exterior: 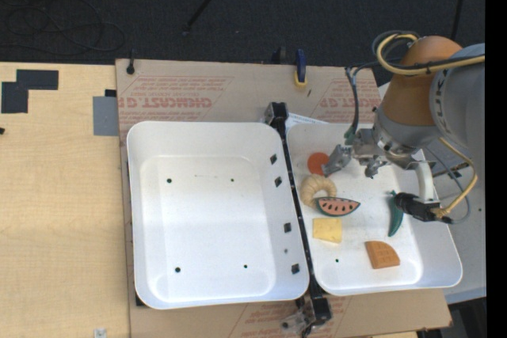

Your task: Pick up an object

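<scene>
The right bin (428,269) holds several toy foods: a red-orange round piece (318,163), a tan croissant (317,187), a watermelon slice (339,206), a yellow cheese block (328,230), an orange wedge (382,255) and a green pepper (394,219). My gripper (358,159) hangs over the bin's upper middle, just right of the red-orange piece, fingers spread and open. Nothing sits between the fingers.
The left bin (142,170) stands beside the right one, parted by a black clamp strip (287,202). Cardboard (198,95) lies under both bins. The arm's grey body and orange band (428,55) loom over the right bin's far corner, with cables trailing right.
</scene>
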`<state>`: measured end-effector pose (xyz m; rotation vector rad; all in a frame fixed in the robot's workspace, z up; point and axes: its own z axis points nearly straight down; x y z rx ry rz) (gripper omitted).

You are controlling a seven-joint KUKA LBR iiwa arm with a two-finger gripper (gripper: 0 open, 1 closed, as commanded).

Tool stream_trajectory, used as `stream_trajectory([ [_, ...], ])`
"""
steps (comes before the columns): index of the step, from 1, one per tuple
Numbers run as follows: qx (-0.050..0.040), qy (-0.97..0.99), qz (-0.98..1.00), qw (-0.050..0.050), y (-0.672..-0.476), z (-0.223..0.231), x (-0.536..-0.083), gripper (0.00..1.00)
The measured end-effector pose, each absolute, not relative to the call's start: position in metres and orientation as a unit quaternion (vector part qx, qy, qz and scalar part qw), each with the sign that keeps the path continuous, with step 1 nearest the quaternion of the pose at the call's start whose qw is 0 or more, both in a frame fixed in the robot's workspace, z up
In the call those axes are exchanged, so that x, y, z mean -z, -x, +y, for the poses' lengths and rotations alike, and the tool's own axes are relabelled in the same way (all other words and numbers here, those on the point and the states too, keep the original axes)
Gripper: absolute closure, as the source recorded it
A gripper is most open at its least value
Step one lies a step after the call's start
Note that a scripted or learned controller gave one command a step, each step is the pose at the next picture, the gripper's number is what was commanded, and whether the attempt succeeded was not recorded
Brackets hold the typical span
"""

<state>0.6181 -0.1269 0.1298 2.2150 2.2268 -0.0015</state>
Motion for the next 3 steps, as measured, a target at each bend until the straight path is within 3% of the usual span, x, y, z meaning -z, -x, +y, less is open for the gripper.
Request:
stream_trajectory([
  [1,0.0007,-0.706,0.708,-0.002,-0.643,-0.088,-0.084,0.0],
  [2,0.0025,-0.707,0.707,-0.004,-0.642,-0.091,-0.097,1.0],
  [3,-0.0007,-0.707,0.707,0.001,-0.644,-0.086,-0.149,1.0],
])
